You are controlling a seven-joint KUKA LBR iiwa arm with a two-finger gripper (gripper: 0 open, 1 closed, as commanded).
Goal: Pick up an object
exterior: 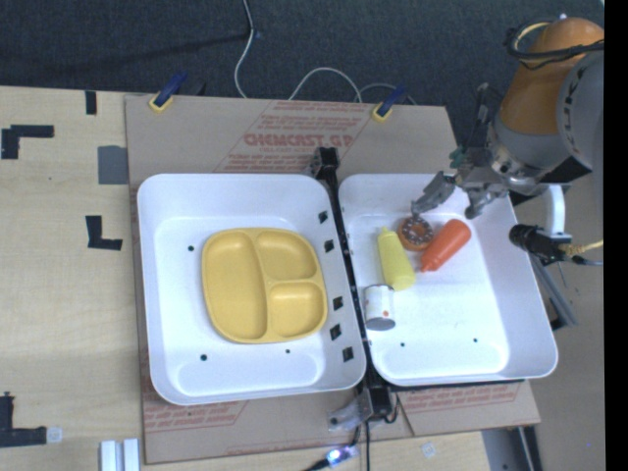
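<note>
The right bin (491, 351) holds an orange carrot-shaped toy (444, 244), a yellow corn-like cylinder (395, 260), a brown sprinkled doughnut (416, 231) and a small white can (379, 307) lying on its side. My gripper (457, 196) hovers over the bin's far right part, just above the doughnut and the carrot toy. Its two grey fingers (432, 194) are spread apart with nothing between them.
The left bin (167, 361) carries a yellow divided plate (263, 285). A black hinge strip (339, 253) runs between the bins. Cardboard (285, 135) lies under both. A white cable (324, 75) loops behind them. The arm's orange band (546, 77) stands at the upper right.
</note>
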